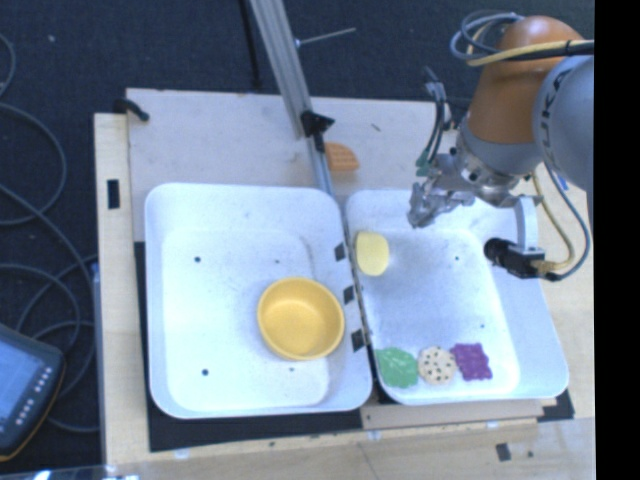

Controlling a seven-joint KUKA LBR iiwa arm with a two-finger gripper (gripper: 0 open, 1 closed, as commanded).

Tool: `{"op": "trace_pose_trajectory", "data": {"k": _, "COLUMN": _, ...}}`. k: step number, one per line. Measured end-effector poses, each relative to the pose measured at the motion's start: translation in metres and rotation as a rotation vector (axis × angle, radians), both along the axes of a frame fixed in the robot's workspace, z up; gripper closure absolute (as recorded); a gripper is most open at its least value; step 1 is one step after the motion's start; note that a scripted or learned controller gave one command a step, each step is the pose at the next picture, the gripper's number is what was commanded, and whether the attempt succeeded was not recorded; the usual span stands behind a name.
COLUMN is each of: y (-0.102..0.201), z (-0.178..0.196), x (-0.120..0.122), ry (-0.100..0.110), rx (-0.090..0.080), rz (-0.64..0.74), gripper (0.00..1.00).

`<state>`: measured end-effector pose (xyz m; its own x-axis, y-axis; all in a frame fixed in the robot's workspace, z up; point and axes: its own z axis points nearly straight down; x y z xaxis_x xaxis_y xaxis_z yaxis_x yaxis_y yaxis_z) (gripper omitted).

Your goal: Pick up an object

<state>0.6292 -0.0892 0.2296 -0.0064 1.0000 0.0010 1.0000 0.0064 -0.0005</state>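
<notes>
- A pale wooden bench (200, 138) fills the middle of the view, its top scuffed and lightly speckled.
- Around it lies a dark floor (120, 28), almost black.
- Black cables (30, 183) loop over the floor to the left of the bench.
- A dark screen device (22, 388) sits at the lower left corner, partly cut off by the edge.
- A slanted metal rail (285, 68) rises from the bench toward the top.
- Light is even and bright, with soft shadows.
</notes>
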Motion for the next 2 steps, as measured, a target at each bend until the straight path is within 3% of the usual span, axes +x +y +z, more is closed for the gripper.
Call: {"op": "trace_pose_trajectory", "data": {"k": 2, "y": 0.093, "z": -0.006, "x": -0.03, "ry": 0.0, "rx": 0.0, "rz": 0.0, "gripper": 1.0}}
